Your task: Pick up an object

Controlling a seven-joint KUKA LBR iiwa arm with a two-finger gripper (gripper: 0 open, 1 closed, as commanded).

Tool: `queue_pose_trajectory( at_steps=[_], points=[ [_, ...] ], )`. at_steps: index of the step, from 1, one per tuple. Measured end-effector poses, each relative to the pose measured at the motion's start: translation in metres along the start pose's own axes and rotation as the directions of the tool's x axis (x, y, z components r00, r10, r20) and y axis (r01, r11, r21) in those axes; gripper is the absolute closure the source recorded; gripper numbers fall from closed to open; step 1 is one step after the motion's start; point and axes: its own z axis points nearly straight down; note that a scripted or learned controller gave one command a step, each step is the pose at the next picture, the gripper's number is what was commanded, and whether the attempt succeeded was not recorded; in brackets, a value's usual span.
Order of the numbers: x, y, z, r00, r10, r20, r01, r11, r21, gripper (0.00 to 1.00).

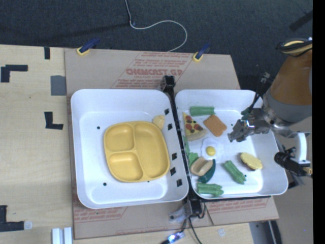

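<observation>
The arm [292, 88] is reached in from the right, its wrist bent down over the right bin [254, 96]. The gripper [237, 134] is hung low above bare white floor — whether it is open or closed cannot be told. Toy food is scattered just beside it: a brown toast slice [215, 125], a fried egg [210, 150], a small bun [251, 161].

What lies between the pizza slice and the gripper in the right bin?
In the camera view, a brown toast slice lies between the pizza slice and the gripper.
</observation>
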Motion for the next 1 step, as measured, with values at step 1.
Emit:
queue_pose_trajectory(
  at_steps=[1],
  points=[
    [0.0503,-0.0036,-0.0088,1.000,-0.004,-0.002,0.004,1.000,0.002,1.00]
  ],
)
